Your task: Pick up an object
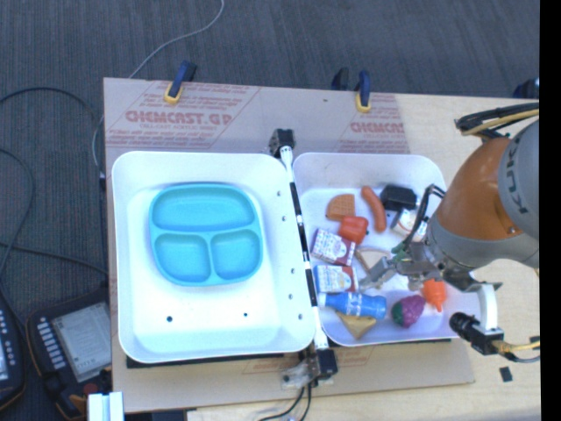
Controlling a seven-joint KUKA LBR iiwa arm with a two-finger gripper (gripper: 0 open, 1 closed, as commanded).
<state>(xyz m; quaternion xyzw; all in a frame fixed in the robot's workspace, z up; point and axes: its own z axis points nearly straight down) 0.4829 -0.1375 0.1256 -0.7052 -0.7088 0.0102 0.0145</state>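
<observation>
The right bin (412,160) holds several small toy foods. Among them are an orange wedge (340,206), a red sausage (374,209), a black block (399,197), a red pepper (353,229), two printed packets (331,246), a blue bottle (355,304), a yellow wedge (357,325), a purple and green piece (406,310) and an orange carrot (434,294). My gripper (380,272) hangs low in the middle of this bin, over a beige item (372,256) just right of the packets. Nothing is visibly held.
The left bin (131,323) carries a blue divided tray (207,233). A black clip (281,139) sits at the top of the seam between the bins. The arm's orange band (478,196) covers the right bin's right side. Cables lie at the bench's right edge.
</observation>
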